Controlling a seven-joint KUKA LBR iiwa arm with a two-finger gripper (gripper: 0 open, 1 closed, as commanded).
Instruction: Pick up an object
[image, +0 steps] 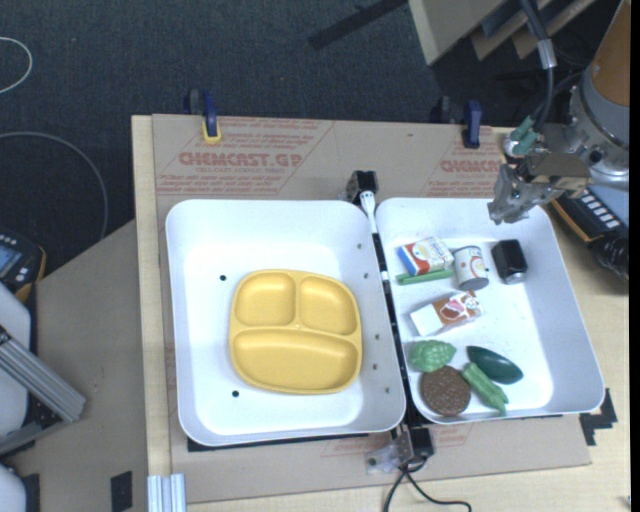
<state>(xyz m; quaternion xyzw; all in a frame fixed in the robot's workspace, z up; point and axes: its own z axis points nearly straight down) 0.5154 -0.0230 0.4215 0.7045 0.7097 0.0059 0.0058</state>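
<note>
My gripper (508, 207) hangs over the far edge of the right bin (572, 300), above and just behind a small black block (509, 260). I see nothing held in it. Below it in the bin lie a green, red and white box (423, 257) and a small can (468, 267). Nearer the middle is a white and red packet (446, 313). Toward the front sit a leafy green piece (432, 354), a brown round patty (445, 391), a dark green vegetable (495, 363) and a green pod (485, 386).
The left bin (195, 300) holds a yellow divided plate (295, 330). A black clip (362, 186) sits where the two bins meet at the back. Two blue clamps (208, 112) pin the brown board at its far edge.
</note>
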